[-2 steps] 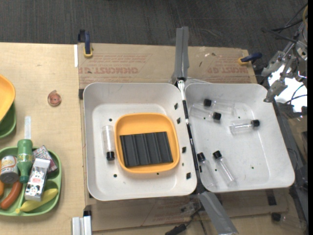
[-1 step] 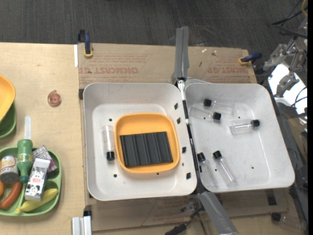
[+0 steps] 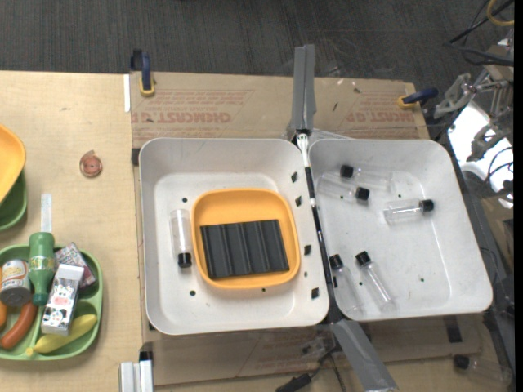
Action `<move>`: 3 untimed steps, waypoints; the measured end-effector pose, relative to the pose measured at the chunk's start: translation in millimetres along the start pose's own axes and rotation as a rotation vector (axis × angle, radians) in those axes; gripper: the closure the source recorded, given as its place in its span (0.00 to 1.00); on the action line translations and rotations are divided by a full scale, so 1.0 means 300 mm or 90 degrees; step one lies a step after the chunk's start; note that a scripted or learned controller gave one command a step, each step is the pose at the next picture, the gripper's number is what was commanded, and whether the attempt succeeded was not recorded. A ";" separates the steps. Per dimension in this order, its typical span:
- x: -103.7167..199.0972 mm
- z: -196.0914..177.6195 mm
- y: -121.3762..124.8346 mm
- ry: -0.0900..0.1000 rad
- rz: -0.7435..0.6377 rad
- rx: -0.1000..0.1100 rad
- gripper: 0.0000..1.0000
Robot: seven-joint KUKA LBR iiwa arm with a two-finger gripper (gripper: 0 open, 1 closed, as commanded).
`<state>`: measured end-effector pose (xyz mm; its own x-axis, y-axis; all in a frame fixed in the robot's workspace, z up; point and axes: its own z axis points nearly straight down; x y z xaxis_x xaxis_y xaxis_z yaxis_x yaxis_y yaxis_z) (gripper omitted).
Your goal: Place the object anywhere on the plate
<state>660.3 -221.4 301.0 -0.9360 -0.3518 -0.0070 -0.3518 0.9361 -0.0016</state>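
An orange-yellow plate [image 3: 245, 201] lies in the middle of the left bin [image 3: 155, 219]. A black ridged pad [image 3: 245, 247] covers the plate's centre. A clear vial with a black cap [image 3: 179, 233] lies just left of the plate on the bin floor, cap toward the front. Several more clear, black-capped vials are scattered in the right bin [image 3: 458, 251]: one at the back [image 3: 351, 173], one beside it [image 3: 350, 191], one on the right [image 3: 407, 211] and one near the front [image 3: 373, 278].
On the bench to the left stand a green tray of toy food [image 3: 82, 333] and a yellow bowl [image 3: 8, 166] at the edge. A small pink disc [image 3: 91, 165] lies on the wood. A grey upright bar [image 3: 304, 88] rises behind the bins' join. Cables and equipment crowd the right.
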 end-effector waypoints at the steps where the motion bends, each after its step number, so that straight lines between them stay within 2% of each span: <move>1: 0.011 -0.064 0.004 0.000 -0.198 -0.001 0.00; 2: 0.003 -0.036 -0.003 0.001 -0.211 -0.002 0.00; 3: 0.001 0.087 0.002 0.001 -0.390 -0.002 0.00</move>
